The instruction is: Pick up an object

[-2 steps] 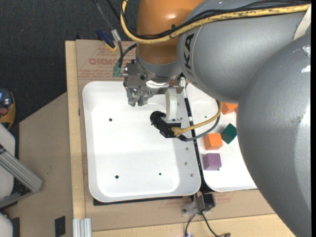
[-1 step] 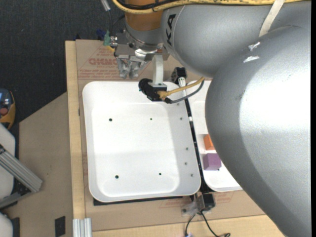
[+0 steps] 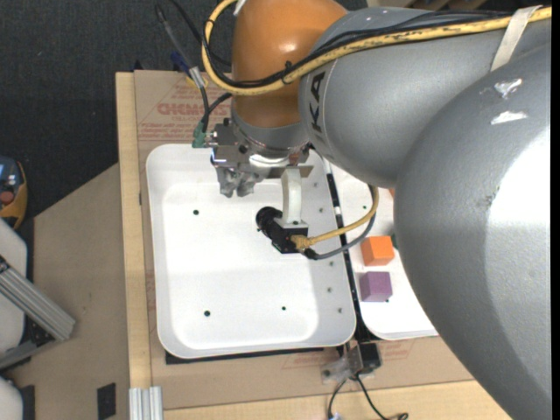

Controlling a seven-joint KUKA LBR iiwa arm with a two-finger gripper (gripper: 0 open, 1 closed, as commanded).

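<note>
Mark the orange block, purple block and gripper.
orange block (image 3: 378,249), camera view, top face.
purple block (image 3: 375,285), camera view, top face.
gripper (image 3: 234,185), camera view, fingertip area.

The 2 bins (image 3: 175,322) are white. In the right one lie an orange cube (image 3: 378,250) and a purple cube (image 3: 375,286). The arm (image 3: 455,147) is grey with an orange band (image 3: 276,51), and a yellow cable (image 3: 420,31) runs along it.
</note>
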